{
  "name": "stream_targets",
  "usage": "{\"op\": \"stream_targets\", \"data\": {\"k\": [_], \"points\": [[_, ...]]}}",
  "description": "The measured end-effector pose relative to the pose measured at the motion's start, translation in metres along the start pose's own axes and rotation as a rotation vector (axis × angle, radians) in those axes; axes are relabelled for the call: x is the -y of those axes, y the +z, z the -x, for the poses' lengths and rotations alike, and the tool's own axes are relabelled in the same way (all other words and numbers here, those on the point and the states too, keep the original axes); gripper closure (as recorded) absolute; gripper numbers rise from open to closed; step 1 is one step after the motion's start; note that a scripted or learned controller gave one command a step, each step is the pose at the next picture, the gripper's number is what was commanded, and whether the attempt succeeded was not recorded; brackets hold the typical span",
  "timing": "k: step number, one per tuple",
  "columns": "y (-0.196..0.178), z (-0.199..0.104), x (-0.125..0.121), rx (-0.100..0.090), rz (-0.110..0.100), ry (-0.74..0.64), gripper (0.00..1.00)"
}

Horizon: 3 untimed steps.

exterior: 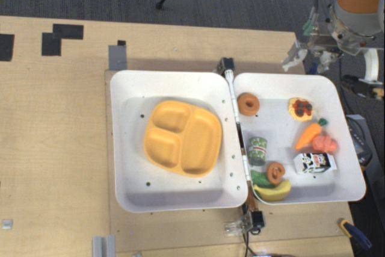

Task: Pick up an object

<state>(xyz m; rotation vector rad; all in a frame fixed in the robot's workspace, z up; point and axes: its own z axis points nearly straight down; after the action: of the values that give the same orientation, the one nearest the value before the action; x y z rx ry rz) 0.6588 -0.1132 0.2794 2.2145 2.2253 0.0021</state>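
Far to the left of the pincer and lower in the view, the left shallow white plastic bin [123,147] holds a yellow-orange plastic plate with three compartments [182,137], which lies near the middle of that bin. Between the two bins runs a thin grey divider bar [236,123]. The right shallow white bin [343,123] lies directly below the pincer in the picture. In it, a small brown toy doughnut [248,104] is below and to the left of the pincer, near the upper left corner. Further down are a green and white small can [257,150], a second brown doughnut [275,172], a green toy piece [260,178] and a yellow toy banana [274,191], the last three touching each other at the lower edge. Nearly straight under the pincer is a small yellow round toy with red and dark toppings [300,108]. Lower and slightly to the right of it lie an orange toy carrot [308,135], a pink soft-looking toy [325,143] touching the carrot, and a white box with black patches [313,162]. The grey two-finger pincer [308,57] hovers above the upper rim of the right bin, apart from all objects; its fingers look spread and nothing is between them.
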Motion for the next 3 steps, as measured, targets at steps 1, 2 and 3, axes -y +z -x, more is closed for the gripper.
{"op": "stream_targets", "data": {"k": [1,2,3], "points": [[0.117,0.034,0.092,0.000,-0.006,0.119,0.00],[0.181,0.053,0.098,0.000,0.001,-0.052,0.00],[0.170,0.053,0.097,0.000,0.004,-0.053,1.00]]}}
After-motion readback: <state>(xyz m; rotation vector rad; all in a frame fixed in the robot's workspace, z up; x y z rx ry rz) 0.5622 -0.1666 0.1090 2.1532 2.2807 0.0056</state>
